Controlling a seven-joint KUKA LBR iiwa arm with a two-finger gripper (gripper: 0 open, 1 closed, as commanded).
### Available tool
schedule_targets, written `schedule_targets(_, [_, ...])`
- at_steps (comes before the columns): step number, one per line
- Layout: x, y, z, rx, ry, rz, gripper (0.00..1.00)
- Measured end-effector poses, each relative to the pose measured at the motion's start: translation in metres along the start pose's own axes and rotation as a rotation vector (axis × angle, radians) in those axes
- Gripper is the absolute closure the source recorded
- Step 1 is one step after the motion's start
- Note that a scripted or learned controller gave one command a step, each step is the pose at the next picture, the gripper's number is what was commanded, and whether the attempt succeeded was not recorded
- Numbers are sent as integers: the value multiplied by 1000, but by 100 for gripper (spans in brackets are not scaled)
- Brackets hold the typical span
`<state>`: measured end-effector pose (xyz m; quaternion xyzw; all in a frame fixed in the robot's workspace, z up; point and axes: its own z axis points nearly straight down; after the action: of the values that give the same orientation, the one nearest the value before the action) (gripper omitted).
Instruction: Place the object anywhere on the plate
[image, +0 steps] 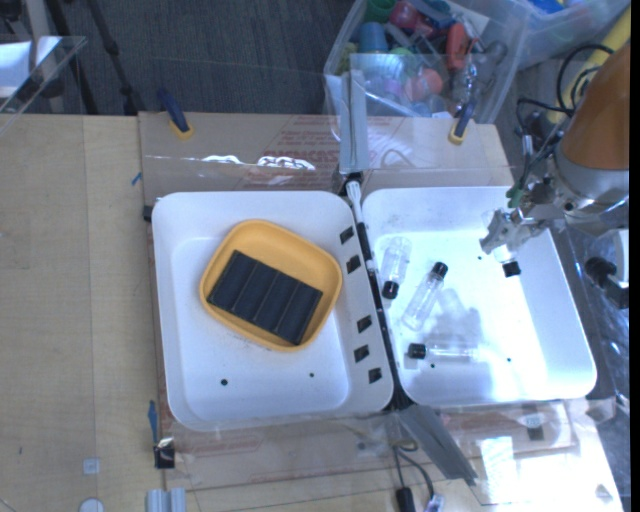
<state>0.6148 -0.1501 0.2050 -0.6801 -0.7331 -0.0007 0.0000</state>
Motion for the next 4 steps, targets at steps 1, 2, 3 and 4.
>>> schedule_targets(1, [34, 55, 2, -3, -2, -216, 100])
schedule_targets(2, [89, 59, 13, 2, 0, -376, 100])
schedule_targets(3, [142, 63, 20, 2, 1, -501, 100])
schedule_targets(4, [187, 66, 10, -3, -1, -599, 100])
